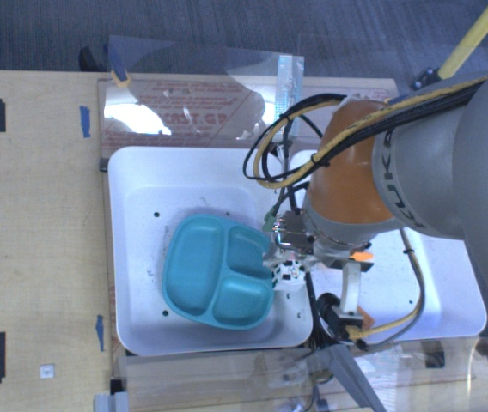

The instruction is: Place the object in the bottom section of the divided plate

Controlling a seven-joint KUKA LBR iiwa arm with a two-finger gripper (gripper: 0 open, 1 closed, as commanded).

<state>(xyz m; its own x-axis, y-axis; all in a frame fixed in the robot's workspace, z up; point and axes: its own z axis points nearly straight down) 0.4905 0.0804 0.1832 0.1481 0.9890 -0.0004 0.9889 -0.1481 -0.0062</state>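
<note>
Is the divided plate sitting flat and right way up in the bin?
Yes: the divided plate lies open side up, its three sections showing, in the left bin.

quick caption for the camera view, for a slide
KUKA arm's gripper poised at the right edge of a teal divided plate in the left white bin.

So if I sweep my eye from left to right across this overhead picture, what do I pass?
Wooden bench top → left white bin → teal divided plate → gripper at the plate's right edge → the arm's orange band → its grey body.
</note>
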